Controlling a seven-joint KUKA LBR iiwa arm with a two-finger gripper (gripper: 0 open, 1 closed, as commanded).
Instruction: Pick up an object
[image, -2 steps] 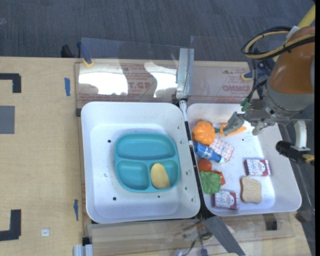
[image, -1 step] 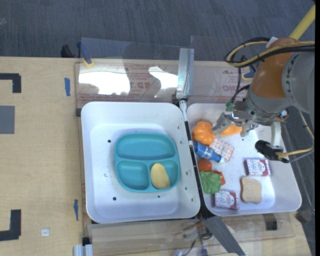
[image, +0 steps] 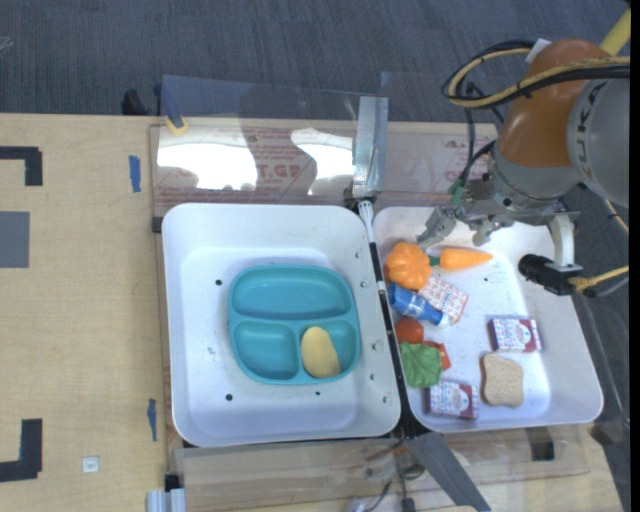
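The arm (image: 560, 110) enters from the right and stands over the far edge of the right bin (image: 575, 385). The tool (image: 462, 228) hangs at the bin's back rim, its grey fingers (image: 436, 226) spread moderately apart with nothing visible between them. The finger tips sit just above and behind the carrot (image: 466, 258), near it but not gripping it.

Right bin contents:
- Carrot: lies on its side near the back wall, pointed end toward the right.
- Orange pepper (image: 408, 265): just left of the carrot, touching or nearly touching its blunt end, close to the divider between the bins.
- Blue-and-white packet (image: 428, 302): directly in front of the pepper, tilted.
- Red tomato-like item (image: 409, 330): in front of the packet, partly covered by it.
- Green leafy item (image: 423, 364): just in front of the red item.
- Bread slice (image: 503, 380): near the front right, lying flat.
- Dark red packet (image: 514, 334): just behind the bread.
- Second dark red packet (image: 451, 399): at the front edge, left of the bread.

Left bin (image: 190, 330) contents:
- Teal divided tray (image: 285, 295): roughly centred, lying flat.
- Yellow potato-like item (image: 320, 352): resting in the tray's front right compartment.

Both bins sit side by side on the table (image: 75, 300)
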